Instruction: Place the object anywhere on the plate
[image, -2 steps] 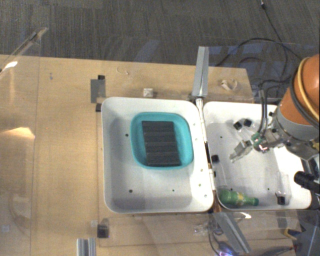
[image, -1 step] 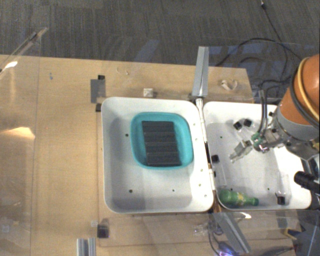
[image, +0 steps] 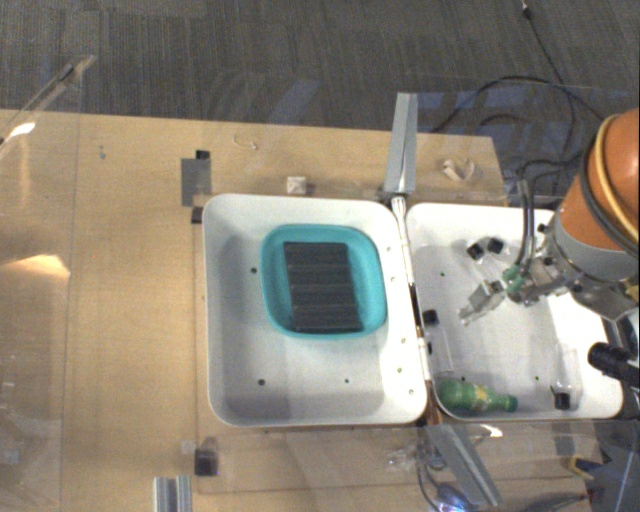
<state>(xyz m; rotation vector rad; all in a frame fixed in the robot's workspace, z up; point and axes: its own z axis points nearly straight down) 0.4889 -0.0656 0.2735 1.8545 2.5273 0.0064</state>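
We judge the task barely begun. The object, a small green bottle-shaped thing (image: 476, 398), lies on its side against the near wall of the right bin (image: 500, 360), well apart from the teal plate (image: 372, 285) that sits in the left bin (image: 230, 330), on the far side of the divide between the two bins. The plate carries a dark ribbed insert (image: 322, 287) and nothing from the task rests on it. The gripper (image: 480, 302) hangs over the middle of the right bin, farther from the plate than the divide and between the green object and a small dark piece (image: 483, 247) near that bin's far wall. We see nothing between its fingers, and at this slant and blur we cannot tell whether they stand apart or together. So what is left, as we read it, is all of it: come down on the green object, grip it, carry it over the divide toward the plate and release it anywhere on the teal surface. As for writing, we can read no brand, label or lettering on the object, the plate, the bins or the wooden surface (image: 110, 300).
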